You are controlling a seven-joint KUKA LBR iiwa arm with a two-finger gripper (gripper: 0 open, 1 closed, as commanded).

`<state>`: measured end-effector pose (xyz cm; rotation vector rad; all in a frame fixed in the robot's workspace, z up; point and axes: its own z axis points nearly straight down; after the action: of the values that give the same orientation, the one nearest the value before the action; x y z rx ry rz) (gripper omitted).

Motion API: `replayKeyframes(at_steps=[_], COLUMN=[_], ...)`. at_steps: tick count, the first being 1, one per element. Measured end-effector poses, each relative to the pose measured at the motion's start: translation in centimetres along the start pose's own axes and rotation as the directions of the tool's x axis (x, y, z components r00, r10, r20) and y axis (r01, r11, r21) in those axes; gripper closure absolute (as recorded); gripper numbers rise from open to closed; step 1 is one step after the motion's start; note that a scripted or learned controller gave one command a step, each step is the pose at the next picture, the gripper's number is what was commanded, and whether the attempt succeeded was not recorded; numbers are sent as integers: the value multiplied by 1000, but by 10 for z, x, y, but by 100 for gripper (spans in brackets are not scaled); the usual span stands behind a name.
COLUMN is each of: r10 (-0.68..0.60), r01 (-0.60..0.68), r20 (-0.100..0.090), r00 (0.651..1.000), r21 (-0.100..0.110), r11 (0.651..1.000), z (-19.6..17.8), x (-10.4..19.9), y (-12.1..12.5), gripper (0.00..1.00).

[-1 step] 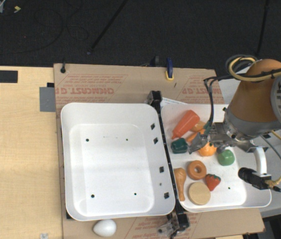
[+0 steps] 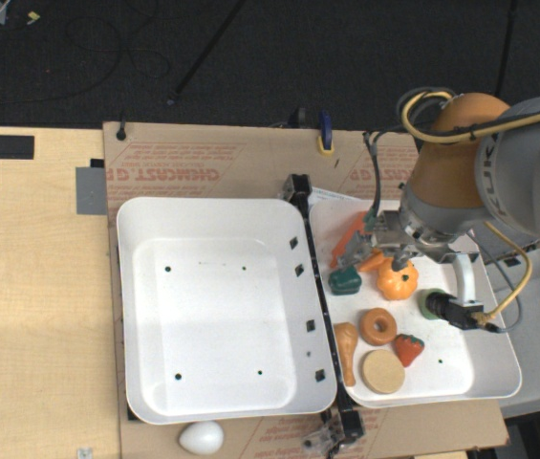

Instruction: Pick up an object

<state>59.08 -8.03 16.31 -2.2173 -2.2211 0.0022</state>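
Two shallow white bins: left bin (image 2: 145,256), right bin (image 2: 485,376). Right bin holds one each: round orange toy fruit (image 2: 397,282), brown ring doughnut (image 2: 378,326), tan flat disc (image 2: 383,372), red strawberry-like piece (image 2: 409,349), tan elongated cone (image 2: 346,350), dark green block (image 2: 344,281). Grey two-finger gripper (image 2: 391,252) sits just above the orange fruit; whether it is parted or clamped, can't tell. One white egg-shaped object (image 2: 201,437) lies outside, below the left bin.

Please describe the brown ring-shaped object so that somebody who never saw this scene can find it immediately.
Look in the right bin, near its middle. The brown ring lies there, with the orange pumpkin behind it and the tan round disc in front. Unlike its neighbours, it has a hole through its centre.
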Motion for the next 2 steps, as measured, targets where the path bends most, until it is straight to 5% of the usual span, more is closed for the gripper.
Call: replayKeyframes(at_steps=[1,2], r10=[-3,0], r01=[4,0], r20=[1,0], r00=[1000,1000], r21=[-5,1], r11=[1000,1000], z=[-26,-34], x=[51,48], y=[42,40], gripper=[0,100])
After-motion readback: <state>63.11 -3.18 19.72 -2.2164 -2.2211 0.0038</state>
